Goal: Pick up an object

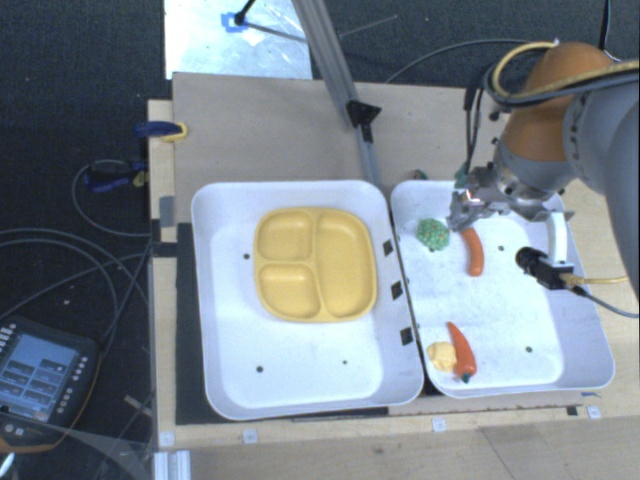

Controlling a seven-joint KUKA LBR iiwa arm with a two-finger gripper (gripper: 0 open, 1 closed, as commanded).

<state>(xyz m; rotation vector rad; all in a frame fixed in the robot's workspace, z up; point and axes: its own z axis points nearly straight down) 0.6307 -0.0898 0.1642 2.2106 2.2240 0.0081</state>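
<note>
My gripper (465, 210) hangs over the far part of the right bin (585, 353), below the arm's orange band. A green broccoli-like piece (432, 234) lies just to its left and slightly nearer the camera. An orange sausage-shaped piece (475, 253) lies lengthwise directly below the gripper, its far end close to the gripper tip. Near the bin's front edge, a red-orange carrot-like piece (461, 350) rests beside a small yellow piece (439, 354). I see nothing held in the gripper.
The left bin (225, 368) holds a yellow divided plate (314, 264). A grey pole (330, 53) slants down to the bench behind the bins. Cables and a handheld screen (40, 368) lie on the floor at the left.
</note>
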